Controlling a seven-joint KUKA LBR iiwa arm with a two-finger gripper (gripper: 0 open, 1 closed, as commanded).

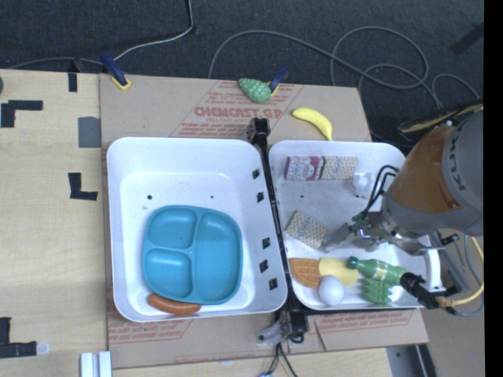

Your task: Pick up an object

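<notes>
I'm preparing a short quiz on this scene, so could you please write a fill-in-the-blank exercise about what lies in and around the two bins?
1. The blue divided plate lies in the ____ bin.
2. The hot dog lies just beside the plate's ____ edge.
3. The banana lies on the ____, outside both bins.
4. The green bottle lies in the ____ bin.

Missing words: left; near; cardboard; right

My two bins sit side by side. In the left bin (126,171) a divided plate (192,254) lies toward the near side, with a sausage (174,305) just before it. In the right bin (338,146) a flat packet (321,168) lies at the back, and a bottle (379,269), an egg (331,290) and a waffle (305,271) crowd the near edge.
</notes>
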